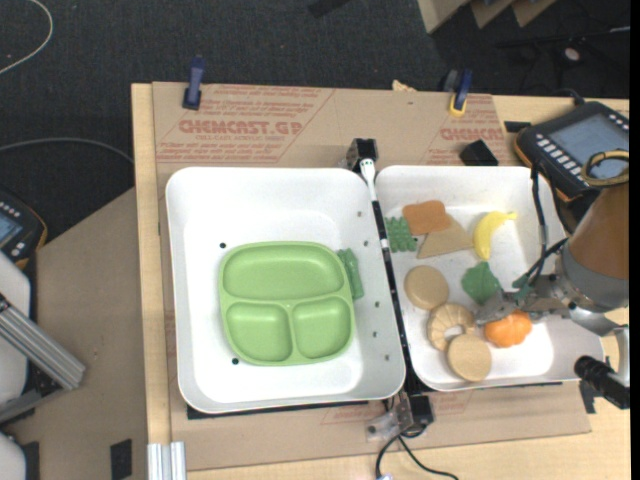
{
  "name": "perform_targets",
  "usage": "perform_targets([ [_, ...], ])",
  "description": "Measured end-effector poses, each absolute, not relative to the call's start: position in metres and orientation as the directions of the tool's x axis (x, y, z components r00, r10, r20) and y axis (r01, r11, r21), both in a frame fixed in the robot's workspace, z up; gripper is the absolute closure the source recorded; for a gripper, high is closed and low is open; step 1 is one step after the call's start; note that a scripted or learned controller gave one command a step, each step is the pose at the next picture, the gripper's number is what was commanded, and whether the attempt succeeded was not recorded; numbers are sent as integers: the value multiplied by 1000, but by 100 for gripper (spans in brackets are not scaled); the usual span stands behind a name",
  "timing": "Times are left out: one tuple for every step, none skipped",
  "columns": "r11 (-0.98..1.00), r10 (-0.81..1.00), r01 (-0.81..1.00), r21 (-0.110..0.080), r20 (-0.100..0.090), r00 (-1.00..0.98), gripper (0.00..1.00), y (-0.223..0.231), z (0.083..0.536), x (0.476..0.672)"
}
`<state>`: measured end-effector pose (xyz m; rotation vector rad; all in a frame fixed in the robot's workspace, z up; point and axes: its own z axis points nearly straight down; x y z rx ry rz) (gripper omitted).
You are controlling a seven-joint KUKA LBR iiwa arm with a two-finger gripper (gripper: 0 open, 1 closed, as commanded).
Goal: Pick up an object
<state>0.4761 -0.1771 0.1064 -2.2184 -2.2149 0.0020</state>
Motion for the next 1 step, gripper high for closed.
perform_targets([
  [-2, 1000, 1000, 1, -1, 2, 100, -179, 116, 479],
])
